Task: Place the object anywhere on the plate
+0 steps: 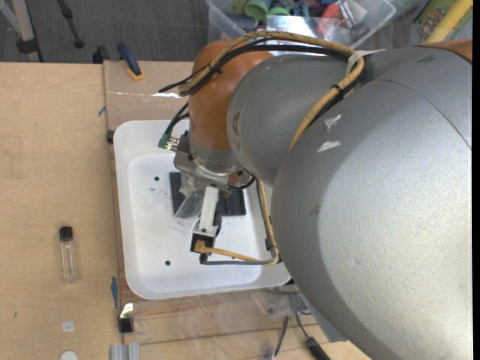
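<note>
My gripper [192, 203] hangs low over the middle of the left white bin [142, 272], pointing down at its floor. The orange wrist band [214, 103] sits just above it. Dark flat shapes [178, 190] press close on either side of the gripper; I cannot tell whether they lie in the bin or belong to the tool. Two small dark specks [156, 178] dot the bin floor. The big grey arm [360, 186] covers the whole right side of the bench and hides what lies under it.
A clear vial with a black cap [67, 252] lies on the wooden bench left of the bin. A blue clamp [132, 61] sits at the bench's far edge. A clear tub of colourful toys [300, 6] stands behind.
</note>
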Tool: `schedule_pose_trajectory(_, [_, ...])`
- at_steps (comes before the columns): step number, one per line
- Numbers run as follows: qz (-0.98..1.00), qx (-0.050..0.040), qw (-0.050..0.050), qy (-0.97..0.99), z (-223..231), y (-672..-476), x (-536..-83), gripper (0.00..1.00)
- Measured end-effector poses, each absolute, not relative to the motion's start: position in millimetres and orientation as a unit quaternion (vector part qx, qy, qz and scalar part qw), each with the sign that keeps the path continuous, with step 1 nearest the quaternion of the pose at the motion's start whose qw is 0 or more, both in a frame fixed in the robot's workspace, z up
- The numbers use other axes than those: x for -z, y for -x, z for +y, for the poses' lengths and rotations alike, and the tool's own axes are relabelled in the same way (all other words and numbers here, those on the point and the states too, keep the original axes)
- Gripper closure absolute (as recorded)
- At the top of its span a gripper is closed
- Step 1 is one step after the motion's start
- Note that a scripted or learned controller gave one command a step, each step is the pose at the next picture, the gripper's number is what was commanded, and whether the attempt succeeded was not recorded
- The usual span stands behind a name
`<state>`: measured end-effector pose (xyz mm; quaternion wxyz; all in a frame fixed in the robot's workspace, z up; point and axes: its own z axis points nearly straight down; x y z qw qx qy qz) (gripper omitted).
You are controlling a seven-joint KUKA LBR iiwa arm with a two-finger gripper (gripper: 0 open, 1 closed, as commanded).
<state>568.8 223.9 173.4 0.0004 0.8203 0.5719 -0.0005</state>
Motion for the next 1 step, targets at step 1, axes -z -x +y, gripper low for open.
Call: schedule_pose_trajectory(1, [0.600, 0.0019, -0.001, -0.800, 223.8, -478.4, -132.7, 1.00])
